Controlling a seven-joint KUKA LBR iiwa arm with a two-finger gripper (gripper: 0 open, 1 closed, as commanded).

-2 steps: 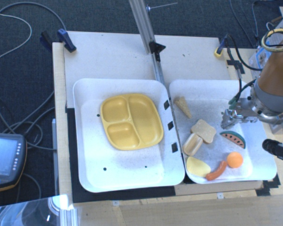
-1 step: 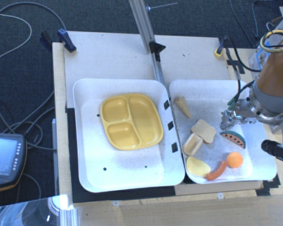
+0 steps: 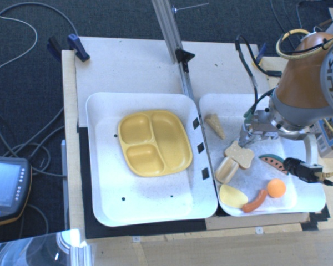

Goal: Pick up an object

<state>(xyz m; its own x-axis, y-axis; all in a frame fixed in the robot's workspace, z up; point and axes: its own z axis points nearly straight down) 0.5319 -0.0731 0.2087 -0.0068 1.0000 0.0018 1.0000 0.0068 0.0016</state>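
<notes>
I saw the hand (image 3: 248, 139) hang over the right shallow white plastic bin (image 3: 233, 103), just at one o'clock of the tan toast-shaped toy slice (image 3: 240, 155); I could not tell its state.

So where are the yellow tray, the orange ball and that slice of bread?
yellow tray (image 3: 154, 143): camera view, on the ridge where its three compartments meet.
orange ball (image 3: 276, 188): camera view, on the middle of its top.
slice of bread (image 3: 240, 155): camera view, on its flat face.
</notes>
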